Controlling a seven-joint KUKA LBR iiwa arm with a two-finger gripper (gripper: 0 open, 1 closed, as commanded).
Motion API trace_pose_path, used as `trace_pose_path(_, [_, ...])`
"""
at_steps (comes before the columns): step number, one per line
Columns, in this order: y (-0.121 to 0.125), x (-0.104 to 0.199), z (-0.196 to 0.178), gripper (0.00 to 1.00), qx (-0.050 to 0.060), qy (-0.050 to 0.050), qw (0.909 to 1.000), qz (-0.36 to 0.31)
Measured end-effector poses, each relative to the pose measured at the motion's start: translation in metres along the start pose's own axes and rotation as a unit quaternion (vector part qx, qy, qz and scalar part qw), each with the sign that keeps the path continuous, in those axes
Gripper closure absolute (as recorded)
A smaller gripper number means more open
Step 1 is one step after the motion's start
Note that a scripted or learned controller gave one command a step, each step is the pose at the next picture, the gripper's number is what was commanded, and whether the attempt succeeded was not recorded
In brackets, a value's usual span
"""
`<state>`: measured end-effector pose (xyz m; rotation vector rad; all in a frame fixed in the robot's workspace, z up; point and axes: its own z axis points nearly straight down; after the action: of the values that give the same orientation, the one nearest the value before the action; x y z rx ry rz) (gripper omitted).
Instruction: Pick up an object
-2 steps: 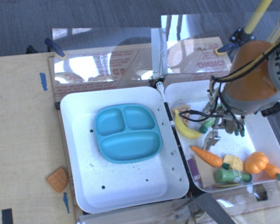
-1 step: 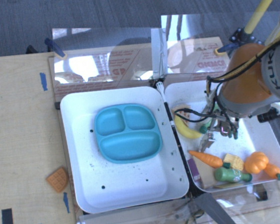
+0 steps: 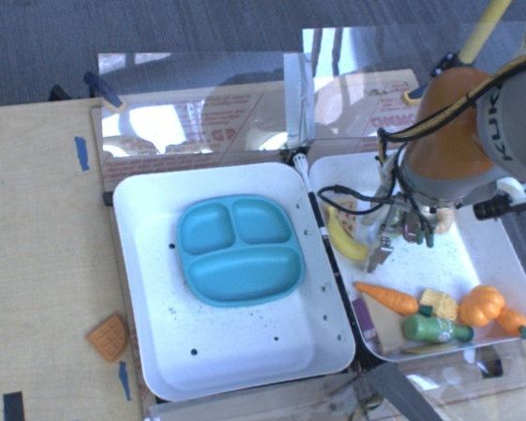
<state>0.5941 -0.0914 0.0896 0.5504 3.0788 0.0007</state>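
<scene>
Lying just beside gripper (image 3: 382, 252), seemingly apart: banana (image 3: 345, 239).

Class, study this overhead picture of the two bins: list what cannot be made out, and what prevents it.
- Gripper: too small and blurred in the camera view to tell its state.
- Banana: partly hidden by the gripper and cables.
- Items under the arm in the right bin: covered by the wrist.
- Green object: too blurred to identify.

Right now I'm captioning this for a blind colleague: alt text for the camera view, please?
The claw hangs low in the right bin beside a banana, with a carrot, green bottle and small pumpkin nearby. The left bin holds a blue divided plate.
</scene>
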Motion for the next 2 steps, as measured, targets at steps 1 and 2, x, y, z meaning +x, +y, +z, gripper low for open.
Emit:
trace_pose_path(1, [-0.026,0.043,-0.001,0.00,0.000,0.000,0.9999,0.013])
trace_pose_path(2, [-0.009,-0.003,0.000,0.00,0.000,0.000,0.9995,-0.030])
